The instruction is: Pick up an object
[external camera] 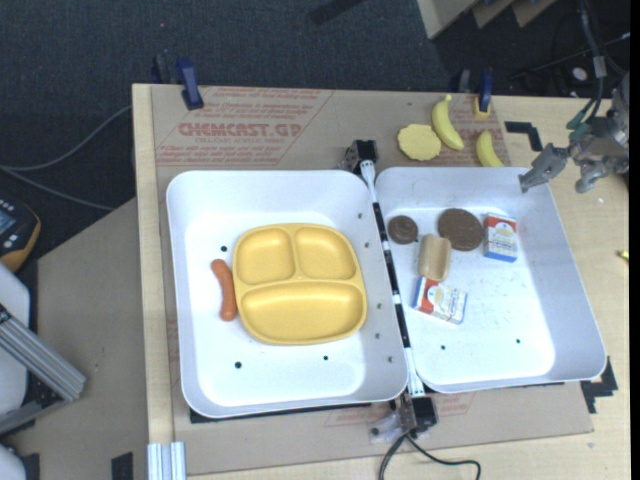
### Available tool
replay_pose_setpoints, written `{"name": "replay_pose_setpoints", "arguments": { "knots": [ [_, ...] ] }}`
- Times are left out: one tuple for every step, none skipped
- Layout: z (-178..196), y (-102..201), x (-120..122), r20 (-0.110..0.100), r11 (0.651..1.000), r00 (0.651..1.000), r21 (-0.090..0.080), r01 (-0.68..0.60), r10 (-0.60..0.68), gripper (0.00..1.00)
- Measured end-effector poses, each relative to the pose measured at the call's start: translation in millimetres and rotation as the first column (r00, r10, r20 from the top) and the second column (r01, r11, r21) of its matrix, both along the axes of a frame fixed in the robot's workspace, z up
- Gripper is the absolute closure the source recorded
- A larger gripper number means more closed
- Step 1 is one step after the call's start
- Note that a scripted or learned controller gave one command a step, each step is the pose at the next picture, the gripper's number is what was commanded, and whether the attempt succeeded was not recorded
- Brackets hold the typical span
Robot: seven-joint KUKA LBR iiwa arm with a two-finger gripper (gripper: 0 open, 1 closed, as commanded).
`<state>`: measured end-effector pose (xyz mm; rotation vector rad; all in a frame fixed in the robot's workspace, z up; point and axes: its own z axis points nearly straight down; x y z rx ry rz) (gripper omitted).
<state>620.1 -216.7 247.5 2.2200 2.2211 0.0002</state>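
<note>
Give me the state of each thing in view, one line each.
Gripper: above the right bin's far right corner, nothing between its fingers.
Yellow tray: flat in the left bin, compartments bare.
Sausage: lying beside the tray's left edge.
Two brown discs: flat in the right bin.
Two small cartons: lying flat.
Tan block: lying between them.
Bananas: on the bench behind the bins.

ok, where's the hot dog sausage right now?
The orange-red hot dog sausage lies in the left white bin, against the left edge of the yellow three-compartment plastic plate, on the bin floor, not on the plate.
</note>
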Motion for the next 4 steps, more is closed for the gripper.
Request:
{"name": "replay_pose_setpoints", "arguments": {
  "knots": [
    [-96.4, 48.3, 39.1, -0.006, 1.0, 1.0, 0.004, -0.006, 0.006, 0.0],
    [-154.7, 79.9, 22.4, -0.008, 1.0, 1.0, 0.004, -0.002, 0.002, 0.0],
    [-139.3, 77.8, 25.0, 0.001, 1.0, 1.0, 0.0, -0.002, 0.002, 1.0],
    [-127.0, 96.0, -11.8, -0.005, 1.0, 1.0, 0.002, 0.001, -0.001, 1.0]
  ]
}}
